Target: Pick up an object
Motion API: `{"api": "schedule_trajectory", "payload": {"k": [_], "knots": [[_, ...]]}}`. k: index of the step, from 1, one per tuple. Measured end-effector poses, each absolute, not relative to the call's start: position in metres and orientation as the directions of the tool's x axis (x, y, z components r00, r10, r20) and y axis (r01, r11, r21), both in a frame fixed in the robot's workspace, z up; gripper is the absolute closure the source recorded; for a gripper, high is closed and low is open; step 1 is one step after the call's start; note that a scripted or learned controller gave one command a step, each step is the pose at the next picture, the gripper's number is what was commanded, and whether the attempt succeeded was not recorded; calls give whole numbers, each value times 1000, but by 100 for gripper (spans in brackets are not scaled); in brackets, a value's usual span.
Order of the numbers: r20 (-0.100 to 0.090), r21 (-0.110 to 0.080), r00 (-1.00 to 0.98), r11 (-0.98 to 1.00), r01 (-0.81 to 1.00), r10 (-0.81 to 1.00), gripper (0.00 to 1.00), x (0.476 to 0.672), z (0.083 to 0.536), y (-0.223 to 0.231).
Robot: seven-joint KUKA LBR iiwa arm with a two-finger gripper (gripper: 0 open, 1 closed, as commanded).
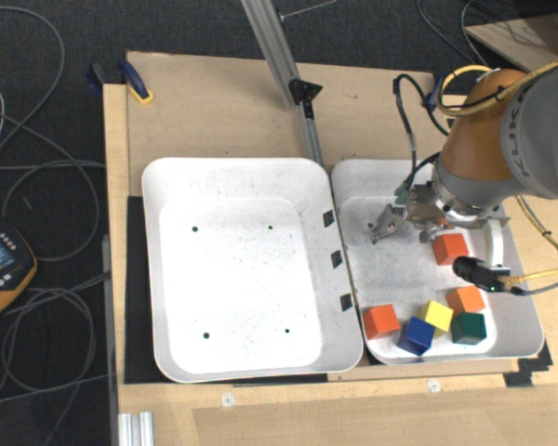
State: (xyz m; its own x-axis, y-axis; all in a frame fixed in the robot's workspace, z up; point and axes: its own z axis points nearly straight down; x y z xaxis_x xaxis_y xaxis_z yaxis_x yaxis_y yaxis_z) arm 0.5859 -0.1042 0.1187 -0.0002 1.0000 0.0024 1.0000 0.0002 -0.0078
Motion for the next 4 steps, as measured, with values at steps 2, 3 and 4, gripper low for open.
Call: {"api": "schedule_trajectory", "payload": {"k": [2,3,4], "knots": [[-1,7,-1,1,1000,1000,100,596,181,-109],[-1,6,-1,1,1000,1000,100,597,222,-109],[2,4,-6,6,1000,1000,100,608,235,-59]]}}
